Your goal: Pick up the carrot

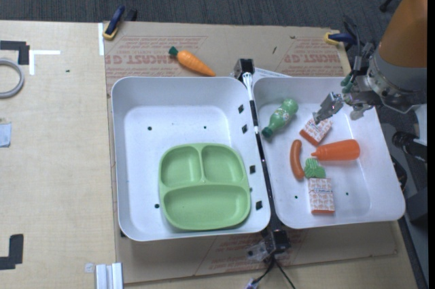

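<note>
Camera view, looking down on the tabletop: there are actually two carrots here. The big one (pixel 338 151) lies on its side in the right bin (pixel 391 202), fat orange body pointing right and green top (pixel 314 168) at its left end, just beside a sausage (pixel 296 158) and right above a small carton (pixel 321 197). A smaller carrot (pixel 193 62) lies outside both bins on the cardboard (pixel 149 53), behind the left bin (pixel 117 145), which holds the green divided plate (pixel 204 187).

The claw (pixel 331 107) hangs over the back of the right bin, at or just over a little red and white packet (pixel 317 131), with the big carrot just in front of it. Whether it's spread wide or pinched, I honestly can't tell from this angle. Nothing looks held.

My guess is the big carrot is the target since it's closest. It looks like toy plastic: light, stiff, smooth and a bit glossy, so probably slippery, and the taper means it could squirt out of a pinch. I'd grab across the thick middle of the orange body, square to its long axis, away from the leafy end that's crowded by the carton and sausage. A green bottle (pixel 281 116) sits well clear to the left, so no trouble there
</note>
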Controlling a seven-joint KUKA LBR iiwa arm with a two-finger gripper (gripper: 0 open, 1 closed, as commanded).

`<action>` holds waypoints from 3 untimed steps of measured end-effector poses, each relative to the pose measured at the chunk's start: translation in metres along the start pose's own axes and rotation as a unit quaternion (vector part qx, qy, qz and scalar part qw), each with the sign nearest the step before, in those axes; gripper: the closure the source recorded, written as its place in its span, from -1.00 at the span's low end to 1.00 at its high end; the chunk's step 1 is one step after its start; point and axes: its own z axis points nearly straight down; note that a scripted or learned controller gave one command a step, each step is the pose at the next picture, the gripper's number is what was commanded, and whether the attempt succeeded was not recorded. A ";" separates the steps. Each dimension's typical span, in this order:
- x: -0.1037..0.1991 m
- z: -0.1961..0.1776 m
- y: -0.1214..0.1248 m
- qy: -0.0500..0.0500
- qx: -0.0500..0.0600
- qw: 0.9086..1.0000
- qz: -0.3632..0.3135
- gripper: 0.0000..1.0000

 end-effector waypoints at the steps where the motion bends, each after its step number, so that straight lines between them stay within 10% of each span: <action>1: 0.062 0.019 -0.037 0.001 0.000 1.000 0.000 -1.00; 2: 0.083 0.041 -0.055 0.001 0.000 0.999 -0.034 -1.00; 3: 0.083 0.031 -0.053 0.000 -0.001 0.999 -0.034 1.00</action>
